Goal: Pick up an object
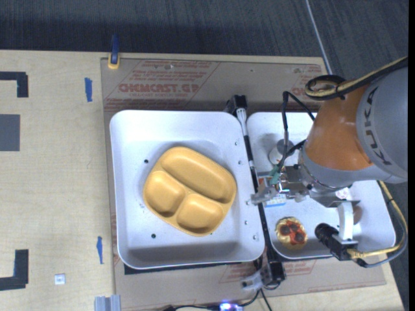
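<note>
A yellow tray (pixel 188 190) with three compartments lies tilted in the left bin (pixel 126 173), with nothing in its compartments. A small round object (pixel 290 232), red and yellow, sits near the front left of the right bin (pixel 382 238). The gripper (pixel 275 190) hangs over the left side of the right bin, just behind that round object and close to the wall between the bins. The wrist and arm (pixel 337 148) hide much of the right bin's middle.
A small pale round thing (pixel 283 150) shows in the right bin behind the gripper. Both bins rest on a cardboard sheet (pixel 168 83) on the wooden bench. Cables run along the divider between the bins.
</note>
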You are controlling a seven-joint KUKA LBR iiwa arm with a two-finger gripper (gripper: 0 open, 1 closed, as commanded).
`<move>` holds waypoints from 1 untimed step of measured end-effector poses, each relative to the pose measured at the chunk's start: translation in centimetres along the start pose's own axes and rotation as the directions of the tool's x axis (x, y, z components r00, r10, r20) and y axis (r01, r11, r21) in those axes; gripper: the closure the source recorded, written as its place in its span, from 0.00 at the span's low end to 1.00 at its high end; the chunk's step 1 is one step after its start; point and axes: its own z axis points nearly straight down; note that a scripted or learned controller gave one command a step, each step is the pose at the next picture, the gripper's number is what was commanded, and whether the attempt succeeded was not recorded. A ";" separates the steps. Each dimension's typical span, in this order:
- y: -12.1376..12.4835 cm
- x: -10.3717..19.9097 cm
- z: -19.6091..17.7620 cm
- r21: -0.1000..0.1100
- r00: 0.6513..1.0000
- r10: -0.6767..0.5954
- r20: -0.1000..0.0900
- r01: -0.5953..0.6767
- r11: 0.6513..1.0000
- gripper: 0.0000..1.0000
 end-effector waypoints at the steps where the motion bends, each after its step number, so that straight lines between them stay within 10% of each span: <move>1: 0.0 0.0 0.0 0.000 1.000 0.000 0.000 0.000 1.000 0.00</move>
